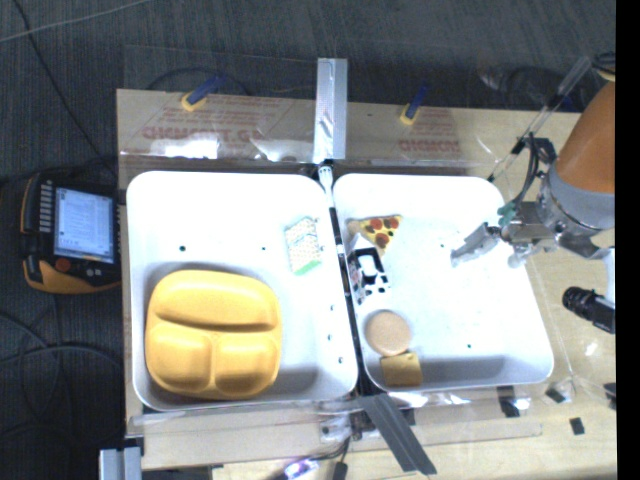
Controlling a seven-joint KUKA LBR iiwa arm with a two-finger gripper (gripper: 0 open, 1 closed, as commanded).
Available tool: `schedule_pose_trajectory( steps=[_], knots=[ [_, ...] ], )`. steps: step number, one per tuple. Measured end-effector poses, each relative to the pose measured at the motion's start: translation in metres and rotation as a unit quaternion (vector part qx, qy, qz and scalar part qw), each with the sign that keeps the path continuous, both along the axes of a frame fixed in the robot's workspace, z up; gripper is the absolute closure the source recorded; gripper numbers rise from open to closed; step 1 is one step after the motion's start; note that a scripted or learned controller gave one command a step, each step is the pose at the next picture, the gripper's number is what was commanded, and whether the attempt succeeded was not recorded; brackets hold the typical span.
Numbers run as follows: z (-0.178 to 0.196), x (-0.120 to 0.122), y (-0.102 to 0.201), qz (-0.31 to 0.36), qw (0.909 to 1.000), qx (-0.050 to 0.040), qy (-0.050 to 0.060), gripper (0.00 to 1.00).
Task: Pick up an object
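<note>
Two shallow white bins (240, 193) sit side by side; the grey two-finger gripper (490, 246) hovers over the right one, fingers spread, gripping nothing; a large yellow bread-shaped foam block (212, 328) lies in the left bin.

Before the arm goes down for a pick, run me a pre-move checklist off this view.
1. Gripper poised over the right white bin, above bare floor: ok.
2. Nothing seen between the jaws: ok.
3. Jaws open wide enough: cannot tell.
4. Targets in reach in the right bin: pizza-slice toy, black-and-white piece, round tan disc, small yellow-brown block: ok.
5. Clearance round them: not ok, all sit close to the divider wall, and the disc touches the block.
6. Large yellow bread-shaped foam and small green-white packet lie in the left white bin, away from the gripper: ok.
</note>
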State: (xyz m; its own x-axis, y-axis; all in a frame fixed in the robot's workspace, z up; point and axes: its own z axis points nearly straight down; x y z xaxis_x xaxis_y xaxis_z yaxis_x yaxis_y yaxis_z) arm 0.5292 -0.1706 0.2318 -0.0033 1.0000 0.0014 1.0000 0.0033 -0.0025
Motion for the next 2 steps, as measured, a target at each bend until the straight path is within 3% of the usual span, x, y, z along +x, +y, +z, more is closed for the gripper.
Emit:
schedule_pose_trajectory(
  steps=[1,2],
  knots=[
    [0.001,0.008,0.090,-0.138,0.9904,-0.0006,0.000,0.00],
    [0.091,0.066,0.001,-0.297,0.9550,-0.0038,0.000,0.00]
  ],
)
